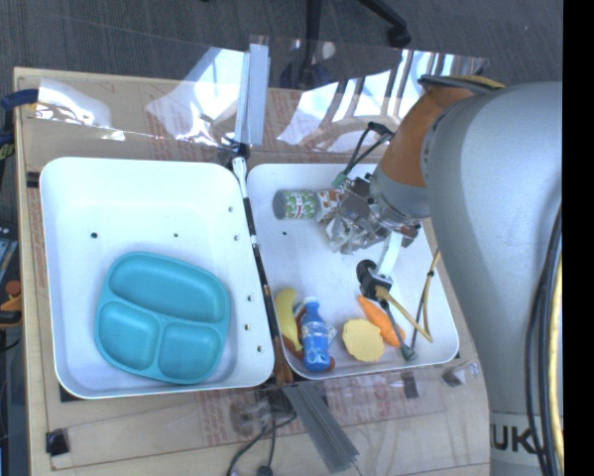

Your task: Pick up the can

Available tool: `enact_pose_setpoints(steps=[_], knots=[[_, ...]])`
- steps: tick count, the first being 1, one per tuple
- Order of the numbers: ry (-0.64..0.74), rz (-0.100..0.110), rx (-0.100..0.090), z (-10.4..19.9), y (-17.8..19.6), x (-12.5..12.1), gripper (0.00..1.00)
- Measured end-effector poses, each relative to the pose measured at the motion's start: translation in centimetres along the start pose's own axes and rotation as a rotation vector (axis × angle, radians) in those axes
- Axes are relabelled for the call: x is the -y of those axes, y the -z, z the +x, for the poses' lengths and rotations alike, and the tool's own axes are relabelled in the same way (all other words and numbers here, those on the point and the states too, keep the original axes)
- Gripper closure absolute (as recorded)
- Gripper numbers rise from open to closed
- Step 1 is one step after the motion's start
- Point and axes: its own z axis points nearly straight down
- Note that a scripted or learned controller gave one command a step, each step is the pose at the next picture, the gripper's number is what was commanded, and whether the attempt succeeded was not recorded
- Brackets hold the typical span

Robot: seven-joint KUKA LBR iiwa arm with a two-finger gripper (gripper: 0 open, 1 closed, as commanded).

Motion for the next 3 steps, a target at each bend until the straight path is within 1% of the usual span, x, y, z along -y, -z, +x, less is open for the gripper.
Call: enact_pose_setpoints(steps=[1,2,3], knots=[[0.558,-0.012,0.003,-3.6,17.0,8.3,1.0],[1.117,-0.015,0.006,-0.7,1.7,-1.0,1.0],[0.908,-0.015,0.005,7.8,15.3,-0.9,1.0]])
